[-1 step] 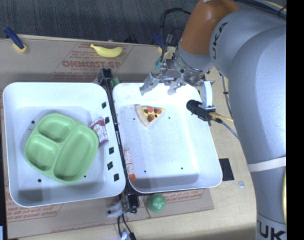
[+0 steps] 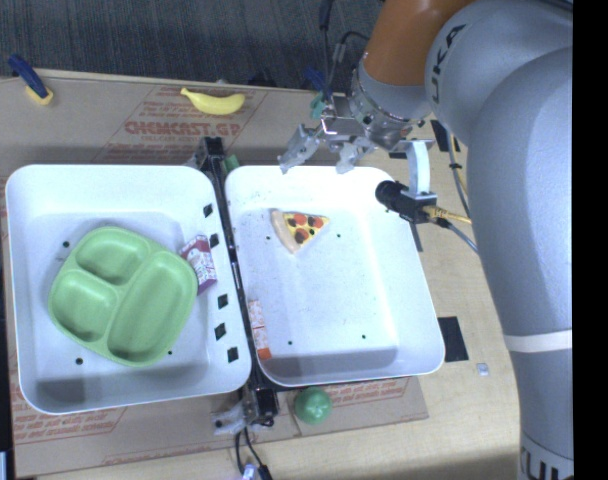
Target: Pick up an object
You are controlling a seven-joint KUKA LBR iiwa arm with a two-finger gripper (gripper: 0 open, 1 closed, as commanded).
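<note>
Looking down on the desk, I see the two-finger gripper (image 2: 322,157) hanging above the far rim of the right white bin (image 2: 409,298), and its jaws are spread apart with nothing between them. The small triangular toy pizza slice with red and dark toppings (image 2: 300,228) lies flat on the floor of this bin, near the far wall and just below the gripper.

I judge this slice to be light and stiff, probably plastic, and thin, so it may slip away if the jaws close on its flat face. I would take it across the two slanted sides, near the wide crust end, with the jaws pressed low to the bin floor.

The left white bin (image 2: 24,268) holds a green plastic plate with three compartments (image 2: 121,295) and a small dark red packet (image 2: 198,261) touching its right edge. On the brown cardboard sheet (image 2: 274,108) under the bins I can read red letters "CHEMCAST GP". A yellow toy banana (image 2: 213,99) lies on it behind the bins, and a green ball (image 2: 311,404) sits in front. The arm carries part of the word "KUKA".
</note>
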